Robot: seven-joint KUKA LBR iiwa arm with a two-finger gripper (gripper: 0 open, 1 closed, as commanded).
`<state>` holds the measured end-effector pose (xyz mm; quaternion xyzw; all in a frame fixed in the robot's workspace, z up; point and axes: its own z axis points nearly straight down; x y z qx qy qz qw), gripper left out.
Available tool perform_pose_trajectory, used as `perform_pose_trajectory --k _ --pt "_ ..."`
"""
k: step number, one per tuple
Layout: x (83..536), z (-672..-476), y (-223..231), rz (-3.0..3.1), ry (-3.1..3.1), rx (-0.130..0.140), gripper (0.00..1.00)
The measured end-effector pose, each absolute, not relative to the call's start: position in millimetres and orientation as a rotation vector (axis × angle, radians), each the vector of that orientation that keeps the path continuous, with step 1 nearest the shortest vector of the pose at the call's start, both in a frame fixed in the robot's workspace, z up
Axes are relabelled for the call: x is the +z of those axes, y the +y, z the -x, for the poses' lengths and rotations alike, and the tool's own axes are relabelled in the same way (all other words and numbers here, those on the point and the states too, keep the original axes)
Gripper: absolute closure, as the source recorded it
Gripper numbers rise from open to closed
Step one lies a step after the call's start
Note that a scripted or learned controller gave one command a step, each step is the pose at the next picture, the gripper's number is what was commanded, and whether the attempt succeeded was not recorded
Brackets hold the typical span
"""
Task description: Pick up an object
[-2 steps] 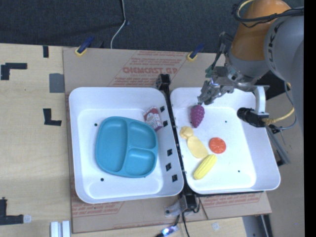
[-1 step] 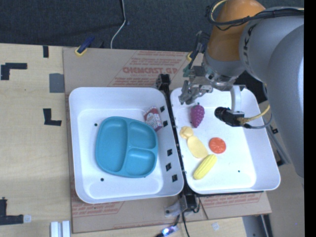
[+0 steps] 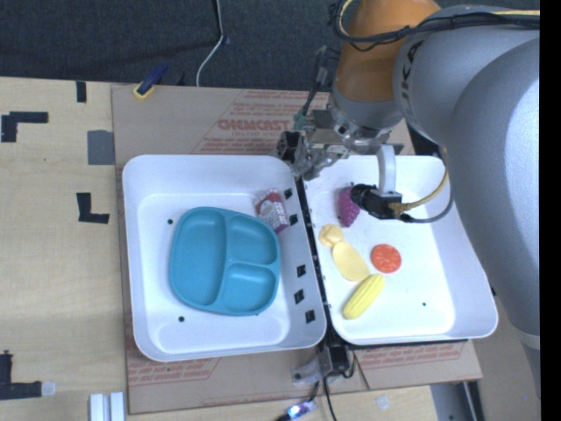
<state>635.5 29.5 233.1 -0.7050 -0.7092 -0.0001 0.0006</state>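
two shallow white bins sit side by side on the worktop (image 3: 53, 235), resting on a sheet of brown cardboard (image 3: 219, 130). the left bin (image 3: 145, 182) holds a blue divided plate (image 3: 223, 260) near its middle and a small red-and-white packet (image 3: 273, 208) by its upper right corner, close to the plate's far edge but apart from it. the right bin (image 3: 456, 296) holds four pieces of toy food: a purple piece (image 3: 349, 206) nearest the arm, a pale yellow piece (image 3: 344, 253) below it, a red tomato-like piece (image 3: 386, 258) just to the right of that, and a yellow corn cob (image 3: 363, 296) lowest, lying at a slant, its upper end just beside the pale yellow piece. the grey arm with its orange band (image 3: 377, 38) reaches in from the right; its pincer (image 3: 307, 152) hangs over the divide between the bins at their far edge, above the packet. whether the pincer is wide or narrow cannot be told from here, and nothing is seen gripped in it. a black fitting with a cable (image 3: 379, 202) hangs from the wrist, just beside the purple piece.
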Motion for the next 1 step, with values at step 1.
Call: perform_pose_trajectory --k 1 --pt "218.3 -647.8 83.1 2.215 -2.227 0.002 1.0"
